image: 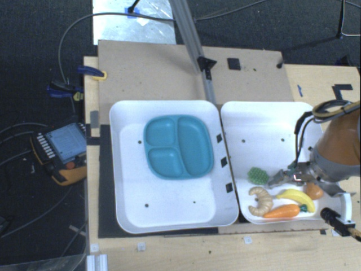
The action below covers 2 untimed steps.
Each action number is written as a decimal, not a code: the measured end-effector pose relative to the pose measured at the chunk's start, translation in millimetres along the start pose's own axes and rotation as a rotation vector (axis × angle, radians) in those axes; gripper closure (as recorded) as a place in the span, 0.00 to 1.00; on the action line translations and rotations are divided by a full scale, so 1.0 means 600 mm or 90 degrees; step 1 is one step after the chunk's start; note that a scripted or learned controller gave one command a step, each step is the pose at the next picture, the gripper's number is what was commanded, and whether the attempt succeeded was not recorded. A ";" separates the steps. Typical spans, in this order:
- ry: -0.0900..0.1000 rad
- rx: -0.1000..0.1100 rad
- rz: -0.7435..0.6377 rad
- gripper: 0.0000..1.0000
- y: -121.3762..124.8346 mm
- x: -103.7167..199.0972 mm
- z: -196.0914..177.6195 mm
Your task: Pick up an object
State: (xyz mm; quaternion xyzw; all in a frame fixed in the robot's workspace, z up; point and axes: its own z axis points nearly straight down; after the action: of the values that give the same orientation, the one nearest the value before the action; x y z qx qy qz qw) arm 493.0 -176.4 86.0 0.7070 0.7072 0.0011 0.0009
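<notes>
brown bench (169, 72) bears two white bins (169, 219) over dark carpet (34, 49).

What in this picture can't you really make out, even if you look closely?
- The tool: small and blurred in the camera view, so whether it is open or shut is unclear.
- The round orange item: partly covered by the arm.
- The banana: its far end runs under the arm.
- The arm: cut off by the right edge.
</notes>
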 end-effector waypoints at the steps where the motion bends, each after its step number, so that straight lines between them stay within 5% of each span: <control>1: -0.002 -0.007 -0.001 1.00 0.005 -0.001 -0.023; 2: -0.002 -0.003 -0.003 1.00 0.016 -0.009 -0.127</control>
State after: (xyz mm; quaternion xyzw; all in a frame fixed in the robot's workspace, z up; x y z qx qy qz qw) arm 502.2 -182.0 161.9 0.7055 0.7087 0.0016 0.0036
